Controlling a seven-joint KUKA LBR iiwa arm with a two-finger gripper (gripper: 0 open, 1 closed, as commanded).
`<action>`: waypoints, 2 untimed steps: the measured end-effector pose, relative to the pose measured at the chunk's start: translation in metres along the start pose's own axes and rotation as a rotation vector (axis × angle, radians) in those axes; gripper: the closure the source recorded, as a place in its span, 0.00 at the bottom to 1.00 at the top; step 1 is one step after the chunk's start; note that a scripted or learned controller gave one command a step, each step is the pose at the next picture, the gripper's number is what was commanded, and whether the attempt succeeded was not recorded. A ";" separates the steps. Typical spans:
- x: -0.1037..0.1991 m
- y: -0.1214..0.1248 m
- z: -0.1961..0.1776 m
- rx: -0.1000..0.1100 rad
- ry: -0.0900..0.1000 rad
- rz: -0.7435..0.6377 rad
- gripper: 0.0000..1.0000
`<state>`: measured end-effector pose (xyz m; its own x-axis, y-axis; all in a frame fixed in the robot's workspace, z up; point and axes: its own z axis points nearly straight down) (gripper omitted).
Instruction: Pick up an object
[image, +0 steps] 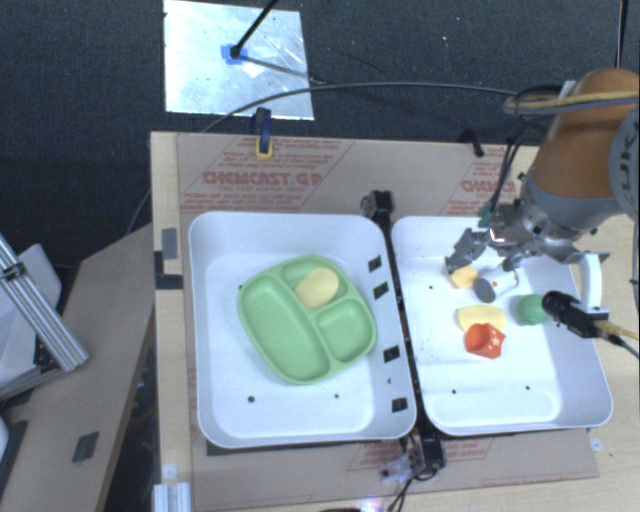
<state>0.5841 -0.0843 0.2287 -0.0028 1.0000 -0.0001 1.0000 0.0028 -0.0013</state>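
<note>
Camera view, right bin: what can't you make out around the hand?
- Grey object, camera view: too small and blurred to identify.
- Yellow piece: the hand overlaps it; contact unclear.
- Right bin's far corner: hidden behind the arm.

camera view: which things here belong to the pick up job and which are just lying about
For the job: claw, small yellow piece beside it, grey piece, yellow block, red piece, green piece.
Lying about: green plate, yellow lump on it, blue clamp, silver sheet.
</note>
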 end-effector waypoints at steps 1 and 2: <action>-0.001 0.001 0.042 0.001 0.000 0.001 0.00; -0.002 0.000 0.104 0.001 0.001 0.001 0.00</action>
<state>0.5837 -0.0862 0.1250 -0.0014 1.0000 0.0005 1.0000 0.0014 -0.0025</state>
